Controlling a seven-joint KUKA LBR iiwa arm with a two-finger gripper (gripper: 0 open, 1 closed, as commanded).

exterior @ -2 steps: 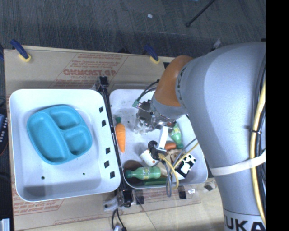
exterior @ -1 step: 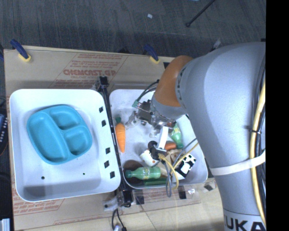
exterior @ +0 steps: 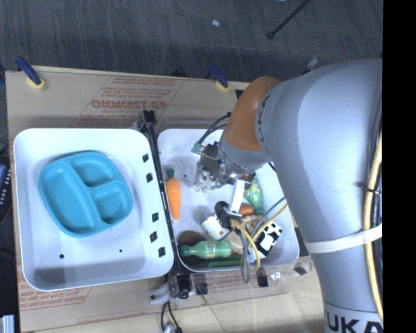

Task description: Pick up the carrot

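The arm (exterior: 325, 162) covers the right bin's (exterior: 170, 144) far right side and runs out past the picture's right and bottom edges. The end effector (exterior: 211, 170) is blurred, its fingers indistinct. Toys (exterior: 250, 198) beneath the wrist are partly hidden.

Dark grey carpeted floor (exterior: 130, 32) spans the top of the frame. A thin black rod (exterior: 289, 18) lies across it at upper right. The counter (exterior: 130, 97) is covered in brown printed cardboard. Blue clamps sit at upper left (exterior: 29, 73) and top centre (exterior: 218, 76) of its edge. Lighting even, diffuse.
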